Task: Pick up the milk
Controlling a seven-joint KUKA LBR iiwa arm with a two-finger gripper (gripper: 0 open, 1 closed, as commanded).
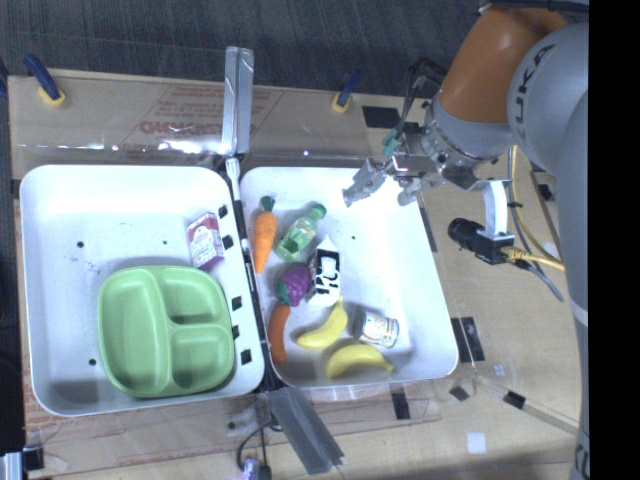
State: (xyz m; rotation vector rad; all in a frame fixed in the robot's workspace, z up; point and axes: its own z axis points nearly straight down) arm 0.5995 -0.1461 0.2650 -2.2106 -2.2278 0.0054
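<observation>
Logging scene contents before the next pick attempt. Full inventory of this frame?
bins: 2, white, side by side on the bench
divided plate: 1, green, left bin, near side
carton: 1, red and white, left bin, just beyond the plate
carrots: 2, orange, right bin along its left wall, one far, one near
bottle: 1, green, right bin, beside the far carrot
milk: 1, black and white, right bin, middle
grapes: 1 bunch, purple, right bin, left of the milk
bananas: 2, yellow, right bin, near side
can: 1, white label, lying by the bananas
clamps: 2, blue, far edge of bench
arm: 1, grey with orange band, right side
gripper: 1, above the right bin's far edge, holding nothing
</observation>
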